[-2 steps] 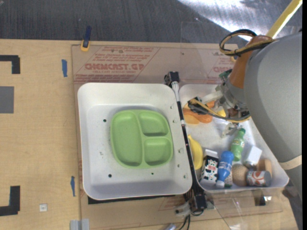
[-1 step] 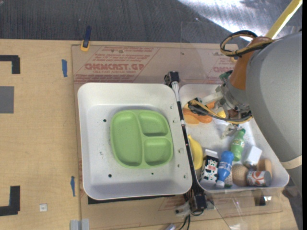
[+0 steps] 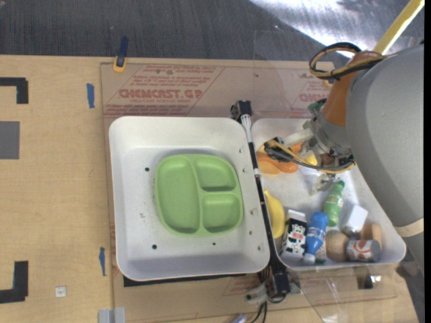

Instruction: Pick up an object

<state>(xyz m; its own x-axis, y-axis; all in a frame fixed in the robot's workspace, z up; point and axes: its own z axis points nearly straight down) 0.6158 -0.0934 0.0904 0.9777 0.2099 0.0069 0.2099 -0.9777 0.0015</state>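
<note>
Hanging below the orange band (image 3: 335, 103) of the smooth grey arm (image 3: 394, 147), the claw (image 3: 327, 159) sits low at 12 o'clock in the right bin (image 3: 337, 265). The arm's bulk hides it from above, so I cannot tell whether it is wide or narrow, and nothing can be seen held in it. Both bins are shallow white plastic with rounded corners, and a thin dark bar (image 3: 254, 170) runs along the seam between them. Loose things crowd the right bin. A glossy orange piece (image 3: 281, 167) lies at 10 o'clock, just beside the claw. A curved yellow piece (image 3: 275, 212) hugs the wall at 8 o'clock. A small green bottle (image 3: 334, 204) lies tilted near the middle, below the claw. At 6 o'clock is a blue bottle with a white cap (image 3: 315, 233), touching a black-and-white patterned box (image 3: 294, 238) at 7 o'clock. A white block (image 3: 355, 217) sits at 4 o'clock. A rounded tan lump (image 3: 336, 245) and a small can lying on its side (image 3: 359, 249) fill the 5 o'clock corner. The left bin (image 3: 135, 173) carries a matte pale-green plate (image 3: 199, 194) with three compartments, lying flat at its centre. Printed brown cardboard (image 3: 168, 89) lies under the bins on the pale wooden bench (image 3: 54, 180).
</note>
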